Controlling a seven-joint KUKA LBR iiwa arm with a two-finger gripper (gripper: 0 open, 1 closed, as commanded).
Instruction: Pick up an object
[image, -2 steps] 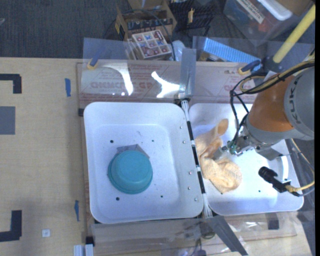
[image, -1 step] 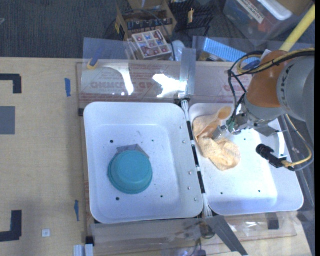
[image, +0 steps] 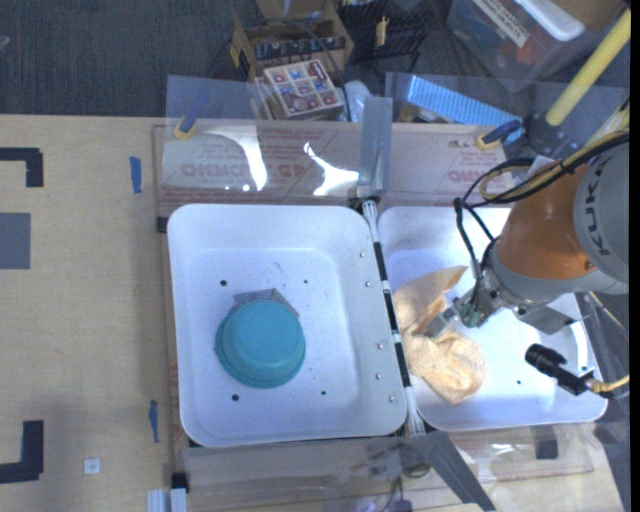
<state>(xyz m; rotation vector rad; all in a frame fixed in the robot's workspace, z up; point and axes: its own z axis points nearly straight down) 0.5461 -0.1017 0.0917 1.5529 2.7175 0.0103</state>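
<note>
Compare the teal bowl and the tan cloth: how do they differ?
The bowl is teal, round and rigid-looking; the cloth is tan, crumpled and irregular. The bowl sits upside down in the left bin; the cloth lies in the right bin. The bowl stands apart from the arm; the gripper is down at the cloth. Both rest on white bin floors.

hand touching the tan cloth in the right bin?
Cannot tell. In the camera view the hand overlaps the tan cloth's upper edge; contact isn't plainly visible.

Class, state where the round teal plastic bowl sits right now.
The round teal plastic bowl sits upside down in the left white bin, left of the divider, partly over a small grey flat piece.
</note>
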